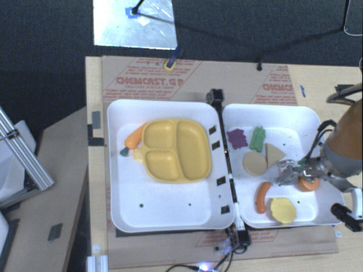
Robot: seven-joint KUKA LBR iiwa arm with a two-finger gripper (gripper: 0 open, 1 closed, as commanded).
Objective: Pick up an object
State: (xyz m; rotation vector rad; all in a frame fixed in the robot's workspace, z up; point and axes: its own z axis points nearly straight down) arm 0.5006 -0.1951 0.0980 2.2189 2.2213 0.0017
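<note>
progress: nothing is showing as lifted; every item is lying on a bin floor, so the pick is reading as not yet done.
arm: reaching in from 3 o'clock, wrist sitting low over the right bin [306, 117].
gripper [287, 172]: metal fingertips are pointing toward 9 o'clock, hovering at the bin's middle; how wide it is spread, I cannot tell, and nothing is visibly sitting between the tips.
nearest target: orange round piece [308, 183] is lying just beside the tips at their 4 o'clock, partly tucked under the wrist.
other candidates: tan wedge [275, 153] at 11 o'clock of the tips, tan disc [254, 164] at 9 o'clock, sausage [261, 197] at 8 o'clock, yellow round piece [283, 209] at 6 o'clock.
remaining: closing on one item, then lifting clear – judging both as outstanding.
left bin [122, 169]: holding the yellow divided tray [173, 150] with a carrot [135, 135] at its 9 o'clock, well apart from the claw.
</note>
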